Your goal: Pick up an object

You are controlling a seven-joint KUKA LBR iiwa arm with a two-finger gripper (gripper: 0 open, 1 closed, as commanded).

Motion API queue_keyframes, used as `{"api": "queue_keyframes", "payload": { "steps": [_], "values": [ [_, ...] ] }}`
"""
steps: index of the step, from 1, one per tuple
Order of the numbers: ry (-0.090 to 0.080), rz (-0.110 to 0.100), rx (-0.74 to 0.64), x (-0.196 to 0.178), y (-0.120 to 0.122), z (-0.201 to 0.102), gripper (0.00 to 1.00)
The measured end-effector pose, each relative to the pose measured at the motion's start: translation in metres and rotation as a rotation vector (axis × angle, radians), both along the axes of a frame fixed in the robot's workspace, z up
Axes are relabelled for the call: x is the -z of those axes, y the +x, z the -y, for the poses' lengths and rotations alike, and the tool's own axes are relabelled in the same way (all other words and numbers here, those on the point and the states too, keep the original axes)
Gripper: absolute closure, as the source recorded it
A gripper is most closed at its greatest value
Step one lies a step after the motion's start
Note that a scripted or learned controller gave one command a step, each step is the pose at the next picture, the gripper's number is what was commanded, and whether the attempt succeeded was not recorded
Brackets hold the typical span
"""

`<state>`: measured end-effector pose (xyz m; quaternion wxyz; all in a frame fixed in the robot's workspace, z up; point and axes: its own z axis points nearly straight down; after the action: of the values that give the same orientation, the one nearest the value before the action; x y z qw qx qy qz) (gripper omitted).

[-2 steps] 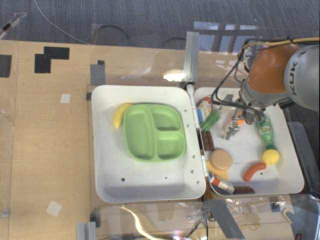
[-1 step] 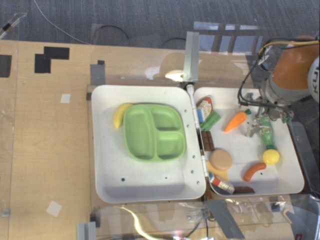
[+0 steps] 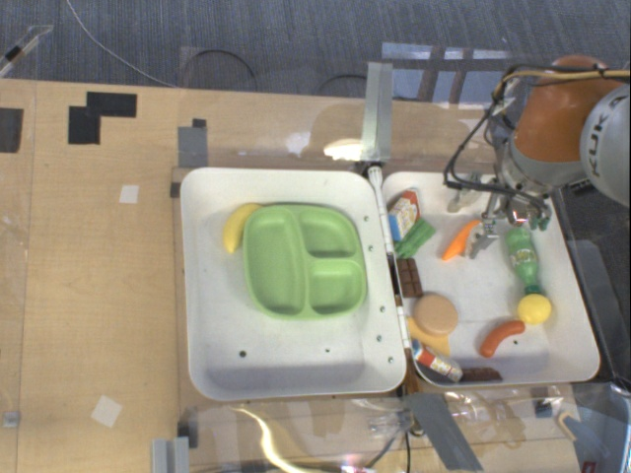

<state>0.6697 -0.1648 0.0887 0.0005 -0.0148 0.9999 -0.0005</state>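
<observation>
From the fixed camera above the bench, the arm enters at the right and its gripper (image 3: 483, 236) hangs low over the far part of the right bin (image 3: 577, 358). Two metal fingers (image 3: 490, 231) point down with a visible gap between them, so the hand reads as open, with nothing held.

The nearest thing to it is the toy carrot (image 3: 455, 241), lying on the bin floor just left of the fingertips, close enough that it may be touching them; that cannot be told. Its long axis runs on a diagonal, from near-left up to far-right, toward the gripper. Judged from this, a grasp would call for a small shift left and fingers set across that diagonal.

Just right of the gripper lies a green bottle (image 3: 522, 254), its length running near to far, with a yellow lemon (image 3: 534, 308) at its near end. A red sausage (image 3: 502, 337) and a tan round bun (image 3: 435, 314) lie nearer in the same bin.

The left bin (image 3: 212, 353) holds a green divided plate (image 3: 302, 261) with a banana (image 3: 235, 227) at its far-left edge.
</observation>
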Motion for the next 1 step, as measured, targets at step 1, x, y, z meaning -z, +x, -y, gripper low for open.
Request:
{"api": "queue_keyframes", "payload": {
  "steps": [1],
  "values": [
    [0.002, 0.011, -0.007, 0.0004, -0.0167, -0.0371, 0.00]
  ]
}}
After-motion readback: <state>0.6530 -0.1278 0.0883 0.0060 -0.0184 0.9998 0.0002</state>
